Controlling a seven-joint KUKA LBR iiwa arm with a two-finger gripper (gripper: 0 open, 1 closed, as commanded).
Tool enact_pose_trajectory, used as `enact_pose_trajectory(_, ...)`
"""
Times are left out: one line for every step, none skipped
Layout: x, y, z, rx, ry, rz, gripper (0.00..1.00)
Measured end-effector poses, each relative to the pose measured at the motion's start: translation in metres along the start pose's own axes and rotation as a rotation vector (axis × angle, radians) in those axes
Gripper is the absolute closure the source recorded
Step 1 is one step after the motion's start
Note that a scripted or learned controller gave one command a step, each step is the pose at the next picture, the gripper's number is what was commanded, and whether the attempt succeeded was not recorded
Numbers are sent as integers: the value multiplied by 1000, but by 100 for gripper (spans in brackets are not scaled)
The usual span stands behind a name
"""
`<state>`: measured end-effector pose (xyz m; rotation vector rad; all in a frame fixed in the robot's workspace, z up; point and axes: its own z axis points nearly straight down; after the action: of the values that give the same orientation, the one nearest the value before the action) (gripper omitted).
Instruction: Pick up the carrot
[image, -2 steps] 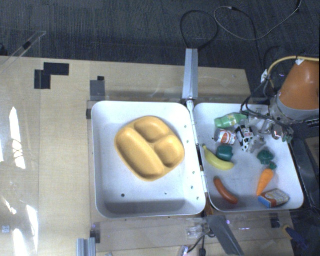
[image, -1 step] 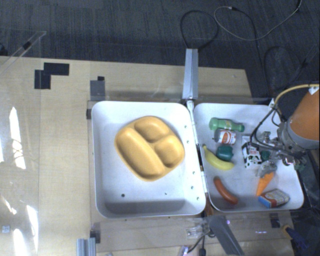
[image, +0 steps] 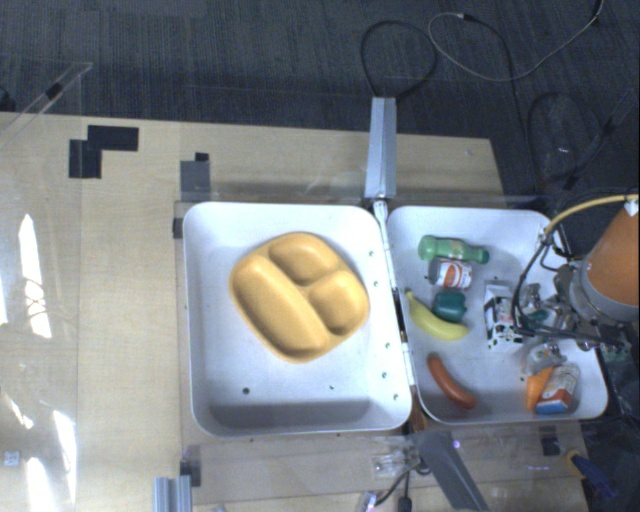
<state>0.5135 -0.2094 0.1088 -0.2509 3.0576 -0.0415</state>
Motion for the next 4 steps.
enact_pose_trajectory(-3, 6, -1, -11, 1, -299, 0)
enact_pose_trajectory(4, 4, -32, -39, 54, -307, 0)
enact_pose_trajectory(-3, 3, 1, -20, 19, -594, 0)
enact_pose_trajectory(-24, -1, -2, -37, 42, -515, 0)
